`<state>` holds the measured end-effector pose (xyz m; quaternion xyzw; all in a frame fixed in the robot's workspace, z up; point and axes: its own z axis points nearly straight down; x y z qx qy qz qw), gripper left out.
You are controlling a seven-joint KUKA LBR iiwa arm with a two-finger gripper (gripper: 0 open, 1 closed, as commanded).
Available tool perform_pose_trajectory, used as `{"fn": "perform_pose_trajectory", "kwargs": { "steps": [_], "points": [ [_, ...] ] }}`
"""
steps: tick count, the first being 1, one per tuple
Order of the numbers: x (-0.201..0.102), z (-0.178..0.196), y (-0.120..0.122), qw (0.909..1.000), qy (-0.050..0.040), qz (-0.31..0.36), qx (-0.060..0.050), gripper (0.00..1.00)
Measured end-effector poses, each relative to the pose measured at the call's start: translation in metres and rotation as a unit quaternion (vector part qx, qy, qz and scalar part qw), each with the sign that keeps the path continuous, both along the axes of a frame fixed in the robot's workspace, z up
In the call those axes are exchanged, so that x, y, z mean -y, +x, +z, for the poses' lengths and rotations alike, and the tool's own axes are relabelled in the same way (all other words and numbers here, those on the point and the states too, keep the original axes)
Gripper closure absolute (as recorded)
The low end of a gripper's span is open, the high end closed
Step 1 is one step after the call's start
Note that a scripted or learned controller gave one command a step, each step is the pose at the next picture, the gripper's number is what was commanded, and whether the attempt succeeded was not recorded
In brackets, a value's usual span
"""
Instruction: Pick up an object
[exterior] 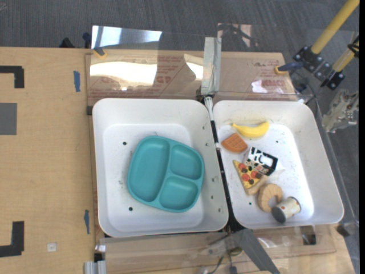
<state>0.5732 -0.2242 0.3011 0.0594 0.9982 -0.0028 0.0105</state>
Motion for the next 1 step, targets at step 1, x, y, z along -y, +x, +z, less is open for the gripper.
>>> {"fn": "perform_pose_trajectory", "kwargs": {
  "steps": [1],
  "points": [
    [-0.0028, 0.0805, -0.0101, 0.9848, 0.0037, -0.174, -0.003, 1.00]
  ]
}}
